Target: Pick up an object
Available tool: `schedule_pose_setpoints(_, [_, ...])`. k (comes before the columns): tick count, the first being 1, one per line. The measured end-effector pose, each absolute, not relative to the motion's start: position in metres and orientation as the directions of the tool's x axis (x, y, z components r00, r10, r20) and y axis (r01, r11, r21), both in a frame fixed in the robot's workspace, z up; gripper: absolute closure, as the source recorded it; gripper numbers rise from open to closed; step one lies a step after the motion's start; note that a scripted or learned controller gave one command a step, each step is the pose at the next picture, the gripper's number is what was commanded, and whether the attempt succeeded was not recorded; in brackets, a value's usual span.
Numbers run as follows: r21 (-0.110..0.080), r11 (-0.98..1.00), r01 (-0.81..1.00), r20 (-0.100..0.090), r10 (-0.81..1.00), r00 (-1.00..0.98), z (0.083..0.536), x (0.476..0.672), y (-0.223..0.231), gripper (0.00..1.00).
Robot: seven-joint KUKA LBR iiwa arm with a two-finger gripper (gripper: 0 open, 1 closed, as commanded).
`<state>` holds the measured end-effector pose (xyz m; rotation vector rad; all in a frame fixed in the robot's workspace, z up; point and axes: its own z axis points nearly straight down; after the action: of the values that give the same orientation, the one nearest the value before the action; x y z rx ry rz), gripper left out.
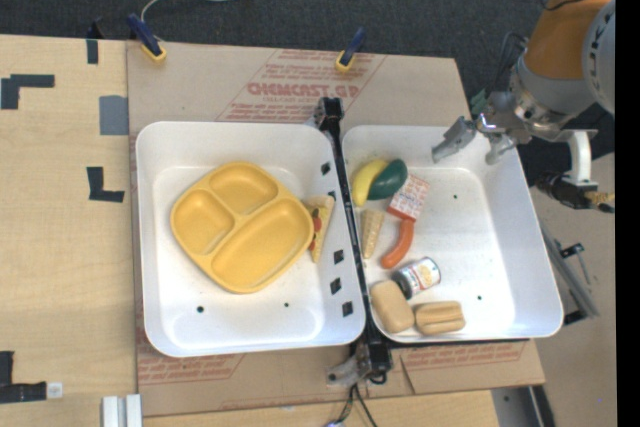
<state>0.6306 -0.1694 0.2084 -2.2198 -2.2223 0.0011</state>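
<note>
Several small items are lying in the right bin [520,245], and I am choosing one of them while the gripper [470,141] is hovering over that bin's far right corner with its two fingers spread apart and nothing between them. I am judging the orange hot dog [398,244] near the bin's middle to be the best target: it is lying apart from most of its neighbours, a slim curved shape that the fingers should be able to straddle across its short width. To do this well I am planning to bring the arm left and nearer, turn the wrist so the jaws close across the sausage and not along it, and come straight down so I am not nudging the red and white packet [409,197] touching its far end. Close by, a yellow and green toy fruit [377,179] is sitting at the far left of the bin, a pale corn cob [371,232] is lying beside the divider, a small jar [417,276] is resting just nearer, and two bread rolls [417,313] are crowding the near edge. A yellow divided plate [240,225] is filling much of the left bin [160,245].
</note>
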Motion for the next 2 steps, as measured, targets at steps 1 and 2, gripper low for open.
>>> schedule_pose_setpoints(1, [0.007, 0.001, 1.0, -0.001, 1.0, -0.001, 0.089, 0.587, -0.177, 0.0])
schedule_pose_setpoints(2, [0.013, -0.001, 1.0, -0.004, 1.0, 0.001, 0.09, 0.569, -0.155, 0.0])
